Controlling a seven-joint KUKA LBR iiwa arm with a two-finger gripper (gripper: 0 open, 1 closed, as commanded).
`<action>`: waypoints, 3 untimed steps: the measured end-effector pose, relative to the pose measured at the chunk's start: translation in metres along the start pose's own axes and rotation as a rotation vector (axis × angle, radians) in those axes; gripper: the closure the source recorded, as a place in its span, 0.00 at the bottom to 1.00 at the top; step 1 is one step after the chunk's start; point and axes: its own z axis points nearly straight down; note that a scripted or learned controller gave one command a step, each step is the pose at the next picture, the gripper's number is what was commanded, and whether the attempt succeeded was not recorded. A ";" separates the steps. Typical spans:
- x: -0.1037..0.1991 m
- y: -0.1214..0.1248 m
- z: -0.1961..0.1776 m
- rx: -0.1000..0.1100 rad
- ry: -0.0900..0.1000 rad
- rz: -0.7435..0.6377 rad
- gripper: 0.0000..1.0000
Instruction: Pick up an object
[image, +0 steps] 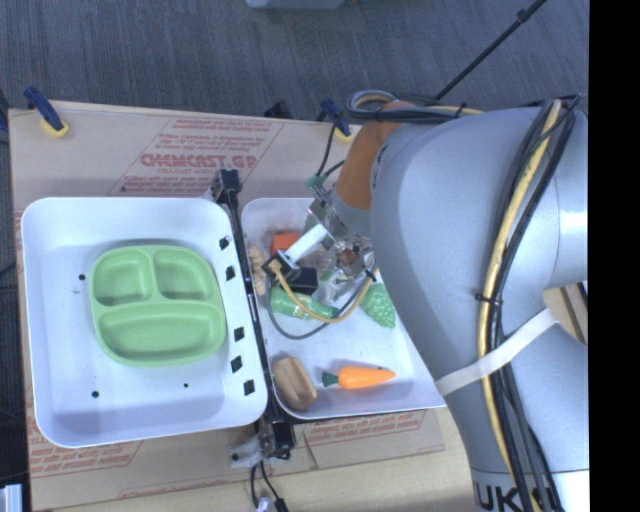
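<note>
Reaching into the right bin (340, 345), the end effector (340, 265) hides whether it is apart or together. At its 6 o'clock, well apart, a toy carrot (366, 377) lies flat, long axis 9-to-3 o'clock, green top toward 9.
</note>
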 end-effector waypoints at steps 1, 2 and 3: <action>0.019 0.010 -0.001 -0.002 0.001 0.071 0.00; -0.017 -0.013 0.000 -0.001 -0.001 0.027 0.00; 0.005 0.003 0.000 -0.002 0.001 0.256 0.00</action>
